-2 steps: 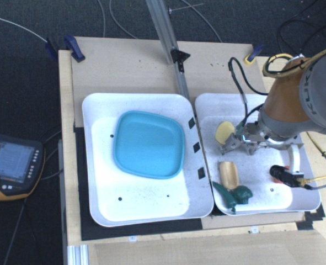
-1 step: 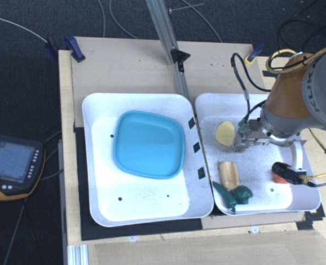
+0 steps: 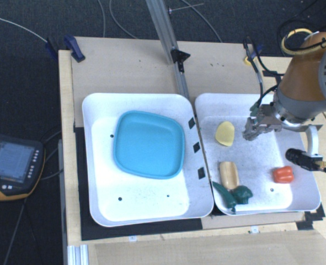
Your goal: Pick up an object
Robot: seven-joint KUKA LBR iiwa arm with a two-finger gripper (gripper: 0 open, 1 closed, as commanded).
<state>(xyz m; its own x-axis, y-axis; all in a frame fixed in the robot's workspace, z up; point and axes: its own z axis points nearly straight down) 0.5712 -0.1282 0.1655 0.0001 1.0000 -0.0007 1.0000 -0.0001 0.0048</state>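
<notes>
End effector (image 3: 253,130) poised low over the right bin (image 3: 207,108) on the worktop (image 3: 124,65), reaching in from the right; impossible to tell whether released or clenched, and nothing visibly grasped. Just left of the end effector, close beside but apart from it: a pale yellow object (image 3: 225,133) lying on the bin floor. Below and slightly left of the end effector: a tan cylindrical object (image 3: 229,174), with a dark green object (image 3: 233,194) touching its near end by the bin's front rim. Below and to the right of the end effector, well apart: a small orange-red object (image 3: 283,174). Far to the left of the end effector, in the left bin (image 3: 96,148): a blue plate (image 3: 149,144), lying flat.
</notes>
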